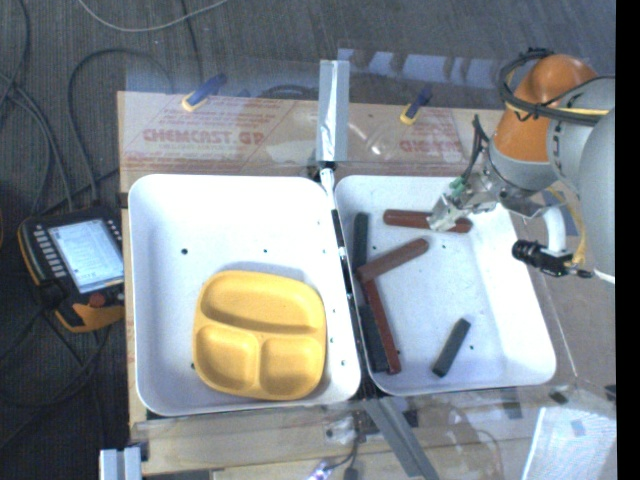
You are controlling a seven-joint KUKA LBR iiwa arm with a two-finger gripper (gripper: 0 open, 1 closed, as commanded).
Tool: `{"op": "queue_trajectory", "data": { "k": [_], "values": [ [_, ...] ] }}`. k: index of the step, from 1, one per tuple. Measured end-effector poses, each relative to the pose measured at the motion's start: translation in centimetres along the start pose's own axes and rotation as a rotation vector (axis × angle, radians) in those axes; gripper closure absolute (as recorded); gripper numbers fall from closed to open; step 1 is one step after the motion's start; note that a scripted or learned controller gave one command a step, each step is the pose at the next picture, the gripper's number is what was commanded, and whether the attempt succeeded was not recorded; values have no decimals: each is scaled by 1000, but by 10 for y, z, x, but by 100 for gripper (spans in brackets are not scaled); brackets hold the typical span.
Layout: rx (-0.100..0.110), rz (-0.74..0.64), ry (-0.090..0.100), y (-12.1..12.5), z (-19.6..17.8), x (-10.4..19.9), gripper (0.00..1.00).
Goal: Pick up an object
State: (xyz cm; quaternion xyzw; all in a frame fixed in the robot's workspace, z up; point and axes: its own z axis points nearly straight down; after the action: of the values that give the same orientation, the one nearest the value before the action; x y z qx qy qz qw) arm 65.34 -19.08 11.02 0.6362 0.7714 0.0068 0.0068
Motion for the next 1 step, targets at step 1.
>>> {"op": "queue_trajectory", "data": {
  "k": [1],
  "values": [
    [19,100,-1,22,-102,54,100]
  ]
}}
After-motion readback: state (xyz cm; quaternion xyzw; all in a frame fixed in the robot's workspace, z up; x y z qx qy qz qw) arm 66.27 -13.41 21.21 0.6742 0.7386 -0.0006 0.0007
